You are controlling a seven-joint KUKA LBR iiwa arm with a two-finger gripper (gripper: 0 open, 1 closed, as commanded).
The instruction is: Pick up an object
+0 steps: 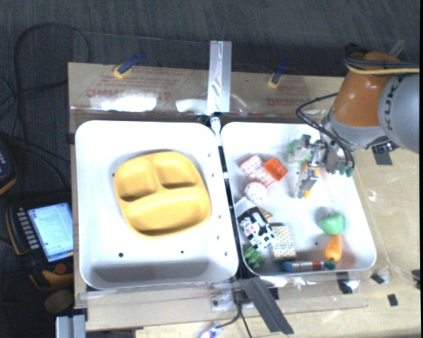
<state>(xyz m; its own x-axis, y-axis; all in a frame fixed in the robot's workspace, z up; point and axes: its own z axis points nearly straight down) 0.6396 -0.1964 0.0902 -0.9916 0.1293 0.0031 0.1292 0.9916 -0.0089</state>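
Grey arm is hovering its gripper (307,182) over the right bin (363,217), jaws hard to read, nothing visibly between them. Nearest target, the orange block (274,169), is lying just to its left.

Letters show on the arm (400,111), white on grey beside the orange band: "KU", the start of a brand name cut off at the frame edge. The board (144,84) behind the bins carries red print (too faint to read). The handheld screen (51,231) shows lines, all illegible.
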